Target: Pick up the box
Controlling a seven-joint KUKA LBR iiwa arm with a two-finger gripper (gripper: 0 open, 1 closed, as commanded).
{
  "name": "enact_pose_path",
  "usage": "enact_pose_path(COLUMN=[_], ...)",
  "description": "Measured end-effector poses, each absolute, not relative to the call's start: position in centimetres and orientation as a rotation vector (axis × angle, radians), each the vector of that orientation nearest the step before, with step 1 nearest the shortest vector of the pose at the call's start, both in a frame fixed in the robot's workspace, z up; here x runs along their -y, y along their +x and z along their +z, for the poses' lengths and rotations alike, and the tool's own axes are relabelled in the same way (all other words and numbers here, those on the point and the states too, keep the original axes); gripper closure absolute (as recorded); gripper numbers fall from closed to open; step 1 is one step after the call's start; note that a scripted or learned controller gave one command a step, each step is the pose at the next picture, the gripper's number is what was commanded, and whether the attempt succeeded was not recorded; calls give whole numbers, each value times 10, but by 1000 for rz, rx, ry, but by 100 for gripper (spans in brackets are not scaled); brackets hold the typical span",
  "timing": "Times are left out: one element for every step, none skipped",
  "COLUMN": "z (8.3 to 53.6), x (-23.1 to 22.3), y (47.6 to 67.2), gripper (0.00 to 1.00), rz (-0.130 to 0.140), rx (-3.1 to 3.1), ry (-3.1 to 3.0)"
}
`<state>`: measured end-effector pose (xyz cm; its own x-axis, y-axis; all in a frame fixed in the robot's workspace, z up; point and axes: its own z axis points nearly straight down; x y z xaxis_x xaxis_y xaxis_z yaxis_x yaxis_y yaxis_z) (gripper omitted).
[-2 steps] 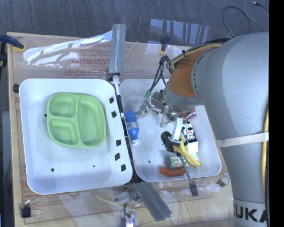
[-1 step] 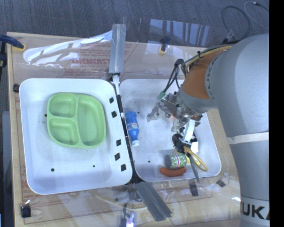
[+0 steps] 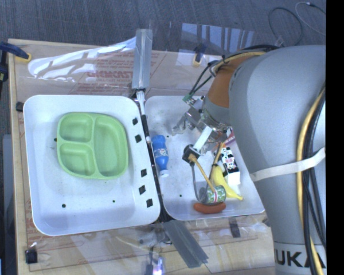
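Observation:
The box (image 3: 230, 165), a small white carton with black and red print, lies at the right side of the right bin (image 3: 172, 202), partly under the arm. A yellow banana-like thing (image 3: 220, 182) touches its lower left side. My gripper (image 3: 186, 119) hangs low over the upper middle of the right bin, up and to the left of the box and apart from it. Nothing shows between its fingers, and the wrist hides how they stand.
A blue bottle (image 3: 159, 153) lies along the right bin's left wall. A green-labelled can (image 3: 215, 195) and a flat red thing (image 3: 210, 207) sit near its front edge. In the left bin (image 3: 40, 205) rests a green divided plate (image 3: 93, 145). The grey arm covers the right bin's right side.

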<state>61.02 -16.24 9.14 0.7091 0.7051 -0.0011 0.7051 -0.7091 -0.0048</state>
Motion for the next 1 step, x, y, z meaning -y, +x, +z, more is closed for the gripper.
enact_pose_path(z=[189], x=[191], y=[647], gripper=[0], rz=[3], rx=[914], ry=[-3001])
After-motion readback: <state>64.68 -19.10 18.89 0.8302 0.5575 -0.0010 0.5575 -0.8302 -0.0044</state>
